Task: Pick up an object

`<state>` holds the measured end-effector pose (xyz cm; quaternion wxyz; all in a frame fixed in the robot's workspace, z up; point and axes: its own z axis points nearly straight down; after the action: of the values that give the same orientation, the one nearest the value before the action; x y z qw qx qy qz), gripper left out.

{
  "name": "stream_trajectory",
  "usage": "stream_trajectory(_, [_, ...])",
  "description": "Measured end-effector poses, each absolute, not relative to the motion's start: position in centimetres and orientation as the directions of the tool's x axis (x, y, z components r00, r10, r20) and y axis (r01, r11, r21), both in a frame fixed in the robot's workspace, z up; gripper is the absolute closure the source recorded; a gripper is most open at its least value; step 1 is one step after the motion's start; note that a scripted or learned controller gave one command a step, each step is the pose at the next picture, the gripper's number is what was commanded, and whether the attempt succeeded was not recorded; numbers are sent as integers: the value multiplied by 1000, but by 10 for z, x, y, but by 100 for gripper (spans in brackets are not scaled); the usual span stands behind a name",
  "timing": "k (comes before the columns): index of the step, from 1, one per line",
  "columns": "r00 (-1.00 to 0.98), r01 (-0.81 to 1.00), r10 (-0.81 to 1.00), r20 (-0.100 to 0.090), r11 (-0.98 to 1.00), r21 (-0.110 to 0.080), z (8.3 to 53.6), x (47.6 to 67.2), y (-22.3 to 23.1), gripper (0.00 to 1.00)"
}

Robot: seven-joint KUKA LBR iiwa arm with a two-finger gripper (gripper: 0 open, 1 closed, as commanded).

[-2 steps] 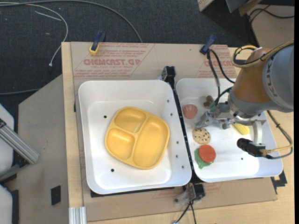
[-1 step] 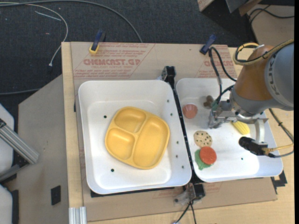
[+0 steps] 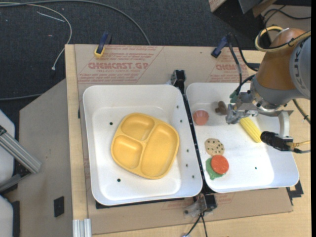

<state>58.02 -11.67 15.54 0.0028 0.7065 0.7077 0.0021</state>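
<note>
My gripper (image 3: pixel 232 114) hangs low over the back of the right bin (image 3: pixel 284 179), reaching in from the right. A small brown lump (image 3: pixel 220 107) lies just to its left, close to the tool. A yellow corn cob (image 3: pixel 250 128) lies slanted just to its right, partly under the wrist. A pink round piece (image 3: pixel 200 116) sits near the bin's left wall. Nearer the front lie a speckled cookie (image 3: pixel 214 146) and a red tomato with green leaves (image 3: pixel 217 165).
The left bin (image 3: pixel 94 102) holds a yellow divided plate (image 3: pixel 144 145) in its middle. A black divider (image 3: pixel 190 132) runs between the bins. Blue clamps (image 3: pixel 102 44) pin the cardboard at the back. The right bin's front right floor is bare.
</note>
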Motion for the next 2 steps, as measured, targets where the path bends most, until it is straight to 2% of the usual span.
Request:
stream_trajectory(1, [-1, 1000, 1000, -1, 1, 7, 210, 582, -117, 100])
stream_trajectory(2, [-5, 1000, 1000, 4, 5, -4, 203, 576, -66, 100])
